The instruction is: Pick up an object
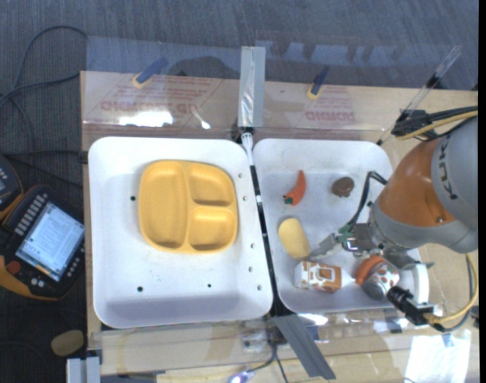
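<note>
Objects for picking sit in the right bin: a red-orange chili pepper, a small brown lump, a pale yellow potato-like piece, an orange-and-white carton lying flat just below it, and an orange-white item partly under the arm. We see the gripper low over the bin's right half, near the yellow piece; we cannot tell its state. Left bin holds a yellow divided plate. Grey arm with orange band enters from the right.
</note>
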### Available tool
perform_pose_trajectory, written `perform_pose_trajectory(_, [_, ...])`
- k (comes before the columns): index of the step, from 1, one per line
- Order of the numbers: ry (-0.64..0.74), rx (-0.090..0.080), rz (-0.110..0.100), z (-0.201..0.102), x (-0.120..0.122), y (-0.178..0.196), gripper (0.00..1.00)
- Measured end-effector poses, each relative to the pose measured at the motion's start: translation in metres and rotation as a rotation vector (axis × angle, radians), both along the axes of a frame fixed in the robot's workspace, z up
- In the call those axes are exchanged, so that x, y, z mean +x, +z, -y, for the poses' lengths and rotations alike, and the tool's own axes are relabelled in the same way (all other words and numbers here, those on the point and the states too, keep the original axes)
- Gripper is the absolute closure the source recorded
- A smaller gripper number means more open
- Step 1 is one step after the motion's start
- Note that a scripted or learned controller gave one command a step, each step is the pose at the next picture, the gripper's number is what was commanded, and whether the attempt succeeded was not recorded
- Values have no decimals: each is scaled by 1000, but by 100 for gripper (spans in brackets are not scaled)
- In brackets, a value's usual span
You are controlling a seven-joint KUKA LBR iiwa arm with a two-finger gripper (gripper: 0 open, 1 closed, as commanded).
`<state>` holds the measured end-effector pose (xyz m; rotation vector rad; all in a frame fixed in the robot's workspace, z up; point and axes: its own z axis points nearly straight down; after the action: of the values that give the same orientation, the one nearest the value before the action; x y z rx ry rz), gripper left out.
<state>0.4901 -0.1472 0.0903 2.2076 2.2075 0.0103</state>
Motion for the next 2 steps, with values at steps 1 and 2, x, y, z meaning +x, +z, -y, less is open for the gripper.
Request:
perform_pose_trajectory(1, [2,10,-8,51,37,-1,0])
perform_pose_trajectory(2, [99,8,-25,77,-7,70,0])
